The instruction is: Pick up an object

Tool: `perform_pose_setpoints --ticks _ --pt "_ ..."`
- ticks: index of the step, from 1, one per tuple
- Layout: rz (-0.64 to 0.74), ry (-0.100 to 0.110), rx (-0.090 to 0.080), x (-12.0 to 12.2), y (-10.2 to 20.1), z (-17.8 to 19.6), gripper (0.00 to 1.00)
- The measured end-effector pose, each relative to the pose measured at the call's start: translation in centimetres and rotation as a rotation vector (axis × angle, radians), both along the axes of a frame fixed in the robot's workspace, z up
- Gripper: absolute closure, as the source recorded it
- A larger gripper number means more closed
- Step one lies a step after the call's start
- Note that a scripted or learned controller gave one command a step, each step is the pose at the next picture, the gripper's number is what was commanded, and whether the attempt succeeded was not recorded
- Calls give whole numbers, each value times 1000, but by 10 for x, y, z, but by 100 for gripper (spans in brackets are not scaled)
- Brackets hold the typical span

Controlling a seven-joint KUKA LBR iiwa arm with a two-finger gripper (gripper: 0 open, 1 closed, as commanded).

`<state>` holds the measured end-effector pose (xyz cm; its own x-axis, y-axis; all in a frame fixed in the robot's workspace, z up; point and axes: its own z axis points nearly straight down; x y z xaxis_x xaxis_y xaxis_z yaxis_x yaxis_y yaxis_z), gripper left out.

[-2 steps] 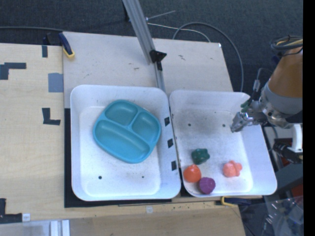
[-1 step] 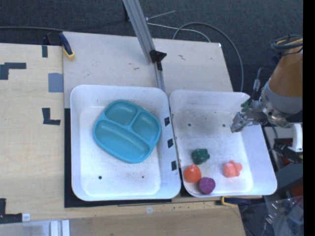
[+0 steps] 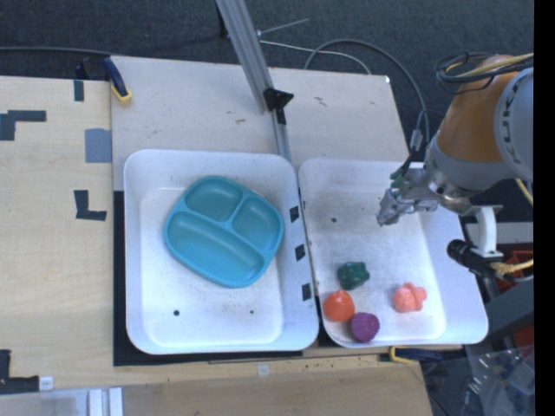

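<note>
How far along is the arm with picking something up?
Done: nothing looks picked. The green object, orange one, purple one and pink one all lie in the right bin. In hand: the gripper is above that bin, apart from them. Left: descend, grasp, lift.

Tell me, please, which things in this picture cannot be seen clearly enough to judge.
- Tool, camera view: small and blurred over the right bin; whether it is open or shut cannot be told.
- Arm, camera view: cut off by the right edge.
- Four small objects in the right bin, green, orange, purple and pink: too small and blurred to identify.
- Left bin floor under the blue plate: hidden by the plate.
</note>
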<state>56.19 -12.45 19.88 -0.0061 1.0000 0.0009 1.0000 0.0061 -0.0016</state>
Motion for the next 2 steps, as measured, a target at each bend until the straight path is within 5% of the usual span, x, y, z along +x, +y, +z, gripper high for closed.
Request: perform_pose_setpoints --ticks 2 --pt "2 -1 1 45 97 3 100"
